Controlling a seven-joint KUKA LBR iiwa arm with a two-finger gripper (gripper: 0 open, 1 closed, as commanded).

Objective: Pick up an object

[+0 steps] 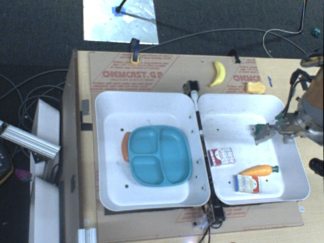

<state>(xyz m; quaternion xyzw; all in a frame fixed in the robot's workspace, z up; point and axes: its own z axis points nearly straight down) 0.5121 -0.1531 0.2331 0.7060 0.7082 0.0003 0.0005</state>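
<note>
Arm (309,115) reaches leftward, hand (261,132) pointing left.

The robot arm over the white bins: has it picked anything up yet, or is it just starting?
Nothing looks picked up yet. The gripper hangs above the right bin, apart from the carrot and the two small cartons lying on its floor. Reaching down, gripping one item and lifting all remain.

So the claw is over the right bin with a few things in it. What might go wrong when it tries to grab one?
The carrot lies touching the small carton, so a grab there might nudge both or catch neither. The flat packet lies low on the bin floor, hard to pinch. The gripper hovers over bare floor of the right bin, so closing here would likely catch nothing.
</note>
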